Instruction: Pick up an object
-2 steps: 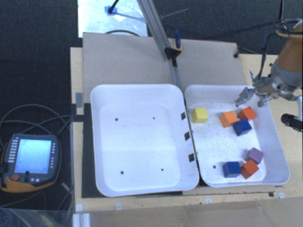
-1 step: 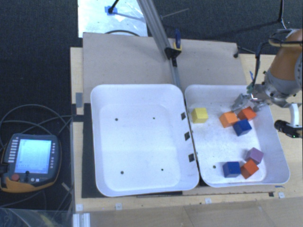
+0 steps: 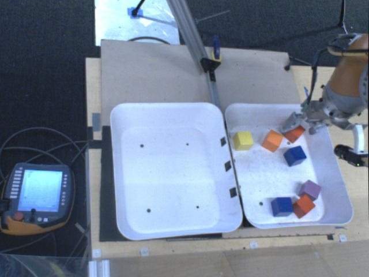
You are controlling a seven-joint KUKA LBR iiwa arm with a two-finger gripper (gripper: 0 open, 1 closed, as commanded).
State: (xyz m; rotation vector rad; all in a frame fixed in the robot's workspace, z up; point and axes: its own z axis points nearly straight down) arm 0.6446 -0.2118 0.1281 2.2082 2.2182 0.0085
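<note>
At the far left, off the desk [image 3: 173, 77], a grey and orange handheld control pendant with a lit screen [image 3: 36, 196] lies on the dark floor. Next comes the left shallow white plastic bin [image 3: 122, 166], bare inside. The right shallow white plastic bin [image 3: 340, 203] holds all the blocks: a small yellow cube [image 3: 243, 140] near its left wall, an orange cube [image 3: 272, 140] just beside it, a red-orange block [image 3: 295, 134] at the back, a dark blue cube [image 3: 294, 155] below that, and near the front a second blue cube [image 3: 282, 206] touching a second red-orange cube [image 3: 304, 205], with a pale purple cube [image 3: 310, 188] just above them.

The claw [image 3: 301, 122] sits low over the bin's back right corner, right at the red-orange block, which looks like the target. Whether the claw is spread or pressed together cannot be told from here, and no block is visibly pinched. As a judgement, the reach is made; the grasp and the lift are left.
</note>
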